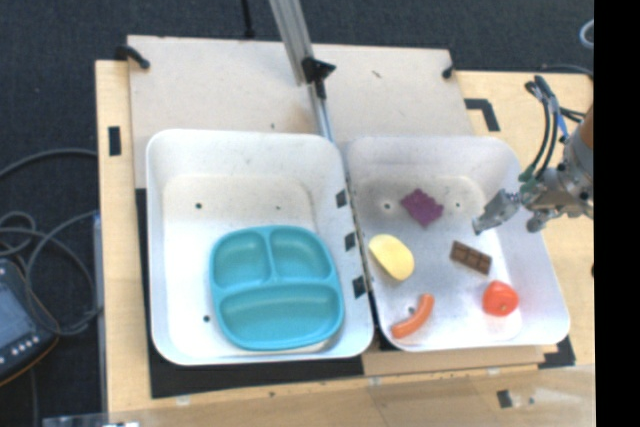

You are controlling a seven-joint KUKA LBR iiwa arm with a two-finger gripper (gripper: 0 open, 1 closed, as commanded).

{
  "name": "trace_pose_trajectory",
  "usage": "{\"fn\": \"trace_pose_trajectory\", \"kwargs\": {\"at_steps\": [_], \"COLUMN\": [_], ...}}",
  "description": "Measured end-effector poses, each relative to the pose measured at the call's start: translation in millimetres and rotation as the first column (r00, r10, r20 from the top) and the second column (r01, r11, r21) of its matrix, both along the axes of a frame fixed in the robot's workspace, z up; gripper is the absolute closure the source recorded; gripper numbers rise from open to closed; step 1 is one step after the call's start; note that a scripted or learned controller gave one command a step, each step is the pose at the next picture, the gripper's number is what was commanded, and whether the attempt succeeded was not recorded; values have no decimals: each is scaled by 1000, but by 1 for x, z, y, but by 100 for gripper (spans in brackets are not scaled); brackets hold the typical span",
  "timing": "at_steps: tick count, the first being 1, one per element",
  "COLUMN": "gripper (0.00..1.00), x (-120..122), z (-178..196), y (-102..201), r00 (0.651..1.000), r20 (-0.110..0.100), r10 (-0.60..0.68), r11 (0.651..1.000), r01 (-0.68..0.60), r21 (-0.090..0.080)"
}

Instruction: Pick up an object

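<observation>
Hovering with fingers spread and nothing between them, claw [512,211] poised over right bin [540,290] edge, just above brown bar [470,258], likely nearest pick, with red ball [500,298], yellow lump [392,257], purple block [422,207] scattered apart.

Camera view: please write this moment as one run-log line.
end effector: over right bin, nothing held | nearest: brown block | blue tray: left bin
</observation>
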State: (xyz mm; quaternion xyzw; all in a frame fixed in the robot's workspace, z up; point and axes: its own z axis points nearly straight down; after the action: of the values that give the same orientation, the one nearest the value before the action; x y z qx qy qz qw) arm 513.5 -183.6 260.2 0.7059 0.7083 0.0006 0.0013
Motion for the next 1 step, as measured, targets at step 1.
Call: {"fn": "trace_pose_trajectory", "kwargs": {"at_steps": [1], "gripper": [0], "x": [0], "z": [0], "y": [0], "r00": [1000], "r20": [0], "r10": [-2], "r11": [1000], "r01": [2], "r21": [0]}}
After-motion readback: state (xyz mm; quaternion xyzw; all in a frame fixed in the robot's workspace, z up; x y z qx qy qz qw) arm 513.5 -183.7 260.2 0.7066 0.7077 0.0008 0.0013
